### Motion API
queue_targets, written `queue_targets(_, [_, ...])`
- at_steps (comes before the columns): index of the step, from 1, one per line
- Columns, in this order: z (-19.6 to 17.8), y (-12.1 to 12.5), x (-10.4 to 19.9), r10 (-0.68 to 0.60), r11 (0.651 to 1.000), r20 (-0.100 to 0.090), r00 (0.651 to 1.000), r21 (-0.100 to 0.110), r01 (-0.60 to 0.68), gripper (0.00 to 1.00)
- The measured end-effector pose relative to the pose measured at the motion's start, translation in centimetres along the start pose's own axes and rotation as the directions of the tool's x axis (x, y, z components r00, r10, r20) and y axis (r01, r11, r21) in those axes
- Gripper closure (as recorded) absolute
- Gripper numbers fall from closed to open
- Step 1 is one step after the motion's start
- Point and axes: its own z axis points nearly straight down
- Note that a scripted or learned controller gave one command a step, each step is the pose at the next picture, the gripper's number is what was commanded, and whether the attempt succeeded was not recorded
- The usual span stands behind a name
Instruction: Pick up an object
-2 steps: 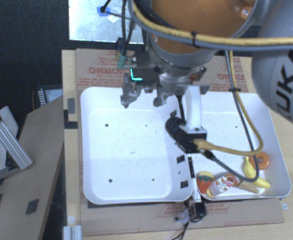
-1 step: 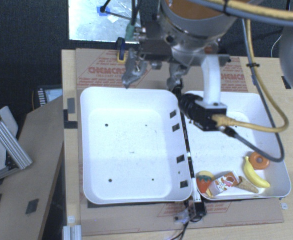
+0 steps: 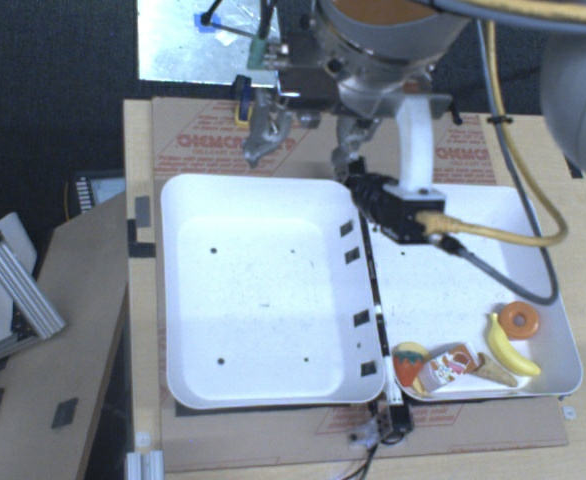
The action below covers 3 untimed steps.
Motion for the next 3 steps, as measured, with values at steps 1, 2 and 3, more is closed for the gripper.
queue_targets(1, [-1.2,0.0,0.0,-0.002,1.000,-0.002,1.000,-0.002,0.002,1.00])
queue_targets(2, [0.1,-1.6,-1.3,0.001,1.000,0.000,1.000,0.003,-0.001,1.00])
queue_targets(3, [7.1,-1.5,-11.3,0.011,1.000,0.004,1.000,0.007,-0.011,1.00])
